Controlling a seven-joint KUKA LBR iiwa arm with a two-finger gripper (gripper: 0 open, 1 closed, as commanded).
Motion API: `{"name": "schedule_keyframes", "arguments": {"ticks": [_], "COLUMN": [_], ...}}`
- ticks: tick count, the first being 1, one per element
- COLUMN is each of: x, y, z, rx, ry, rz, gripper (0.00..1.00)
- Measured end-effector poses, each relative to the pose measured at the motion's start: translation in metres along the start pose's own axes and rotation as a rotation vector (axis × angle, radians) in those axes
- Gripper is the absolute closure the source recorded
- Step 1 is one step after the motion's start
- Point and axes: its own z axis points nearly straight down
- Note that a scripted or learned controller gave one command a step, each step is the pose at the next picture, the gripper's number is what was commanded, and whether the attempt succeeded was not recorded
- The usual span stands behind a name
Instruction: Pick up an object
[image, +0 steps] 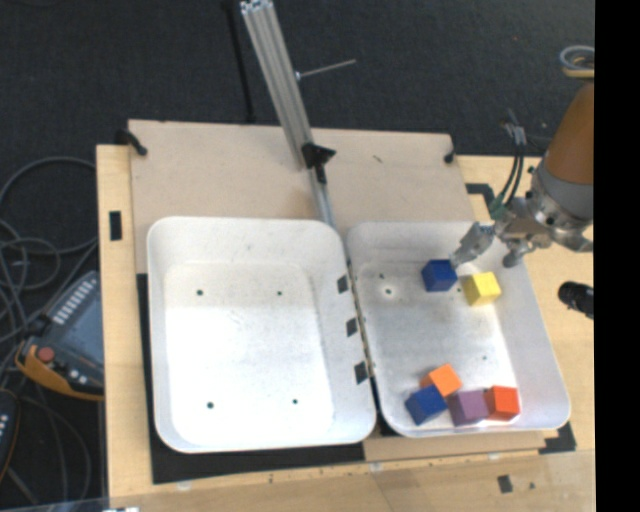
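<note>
Pincer of mine, fingers spread and holding nothing, hovering between blue cube and yellow cube in right bin.

One fixed camera, mounted high above the bench, tilted down at a slant. It stands well back: both white bins fit whole in frame, with bench edge, dark floor and loose cables around them. My arm comes in from the frame's right edge; the lens faces across my reach, so my wrist sits at the right and my gripper points toward frame centre. The right bin lies just under and before my hand; the left bin lies well beyond my fingertips. A slanted metal post rises beyond my hand toward the top of the frame.
</note>
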Motion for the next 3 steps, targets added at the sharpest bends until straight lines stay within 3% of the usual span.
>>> {"name": "schedule_keyframes", "arguments": {"ticks": [1,2,3], "x": [-0.017,-0.015,-0.018], "y": [0.061,0.066,0.068], "z": [0.071,0.150,0.133], "rx": [0.002,0.004,-0.003], "ry": [-0.001,0.001,-0.005], "rz": [0.001,-0.001,-0.007], "gripper": [0.00,0.00,1.00]}}
